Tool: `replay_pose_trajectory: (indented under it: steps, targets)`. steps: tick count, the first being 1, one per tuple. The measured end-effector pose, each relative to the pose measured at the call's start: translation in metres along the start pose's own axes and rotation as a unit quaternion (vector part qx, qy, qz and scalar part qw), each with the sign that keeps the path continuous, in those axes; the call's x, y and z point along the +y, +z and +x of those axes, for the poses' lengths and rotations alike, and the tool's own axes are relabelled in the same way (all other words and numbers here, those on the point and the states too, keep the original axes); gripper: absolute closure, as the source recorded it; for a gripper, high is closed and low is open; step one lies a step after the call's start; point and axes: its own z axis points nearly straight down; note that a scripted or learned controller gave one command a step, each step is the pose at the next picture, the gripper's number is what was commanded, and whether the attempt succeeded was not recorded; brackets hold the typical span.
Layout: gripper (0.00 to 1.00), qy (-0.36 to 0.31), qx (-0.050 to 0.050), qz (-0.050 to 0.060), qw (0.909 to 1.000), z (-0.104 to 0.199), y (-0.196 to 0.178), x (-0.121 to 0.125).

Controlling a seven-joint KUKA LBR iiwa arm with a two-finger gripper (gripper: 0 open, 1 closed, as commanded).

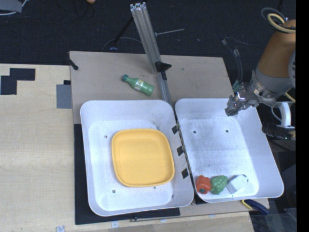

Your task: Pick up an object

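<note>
The grey arm with its orange band reaches in from the right, its 2-finger gripper low over the right white bin's far corner; its state cannot be told. 3 objects sit along that bin's near wall: a red-orange piece, a green lumpy piece, a pale grey block. The left white bin holds a square yellow plastic plate. Beyond, a green bottle lies on the bench.

Even, soft overhead light; the two shallow white plastic bins left of the grey two-finger claw look bright without glare. Shadows are faint, the dark floor behind is dim, and detail is slightly soft throughout.
</note>
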Motion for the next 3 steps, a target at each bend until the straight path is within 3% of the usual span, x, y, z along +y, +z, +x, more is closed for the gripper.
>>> replay_pose_trajectory:
  steps: [1, 3]
  targets:
    - [1.0, -0.001, 0.0, 0.003, 1.0, 0.0, 0.003, 0.0]
    - [1.0, -0.002, 0.001, 0.003, 1.0, 0.103, 0.006, -0.053]
